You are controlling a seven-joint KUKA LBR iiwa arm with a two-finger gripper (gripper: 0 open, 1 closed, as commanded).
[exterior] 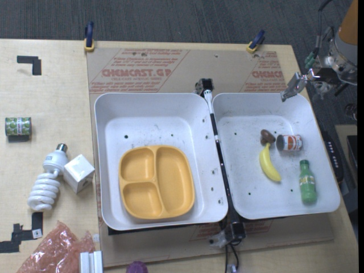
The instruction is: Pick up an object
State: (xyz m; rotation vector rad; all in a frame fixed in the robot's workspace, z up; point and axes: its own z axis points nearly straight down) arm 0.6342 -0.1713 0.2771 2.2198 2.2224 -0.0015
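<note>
The right bin (250, 203) holds a yellow banana (270, 164), a small green bottle (307, 182) lying near the right wall, a small red-and-white can (290, 143) on its side, and a brown lump (267, 136) touching the banana's top end. My gripper (291, 90) hangs above the right bin's far right corner, well apart from all of these and with nothing visibly in it. The orange-banded arm (348, 27) comes in from the upper right.
The left bin (108, 124) holds a yellow divided plate (156, 181). On the bench to the left lie a spiral light bulb (46, 178), a white cube (78, 172), a green can (18, 127) and a pink bag (57, 249).
</note>
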